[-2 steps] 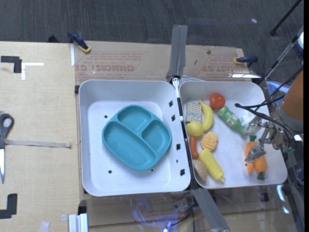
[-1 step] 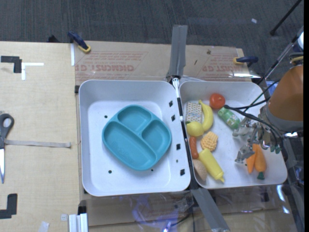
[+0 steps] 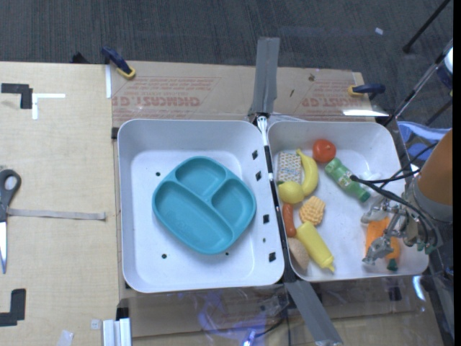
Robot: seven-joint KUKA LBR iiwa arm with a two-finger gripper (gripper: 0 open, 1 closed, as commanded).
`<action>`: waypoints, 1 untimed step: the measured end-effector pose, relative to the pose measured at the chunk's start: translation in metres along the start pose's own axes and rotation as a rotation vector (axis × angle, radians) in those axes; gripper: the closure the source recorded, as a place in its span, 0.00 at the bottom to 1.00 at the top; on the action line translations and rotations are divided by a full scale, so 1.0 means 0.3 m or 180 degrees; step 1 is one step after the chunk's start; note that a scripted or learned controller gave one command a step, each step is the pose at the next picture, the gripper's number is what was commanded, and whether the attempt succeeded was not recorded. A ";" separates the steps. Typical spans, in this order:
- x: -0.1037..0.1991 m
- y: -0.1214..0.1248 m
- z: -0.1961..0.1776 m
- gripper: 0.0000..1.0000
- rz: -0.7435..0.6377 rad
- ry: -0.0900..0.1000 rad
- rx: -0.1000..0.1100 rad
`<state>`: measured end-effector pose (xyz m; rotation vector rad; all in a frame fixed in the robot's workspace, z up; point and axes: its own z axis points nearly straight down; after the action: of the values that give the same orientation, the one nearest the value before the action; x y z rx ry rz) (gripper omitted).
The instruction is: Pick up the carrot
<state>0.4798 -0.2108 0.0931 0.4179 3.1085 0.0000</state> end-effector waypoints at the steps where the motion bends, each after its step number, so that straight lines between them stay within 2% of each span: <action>1: -0.010 0.004 -0.034 1.00 -0.0013 -0.0021 0.0001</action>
<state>0.4828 -0.2106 0.1034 0.4106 3.1030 -0.0017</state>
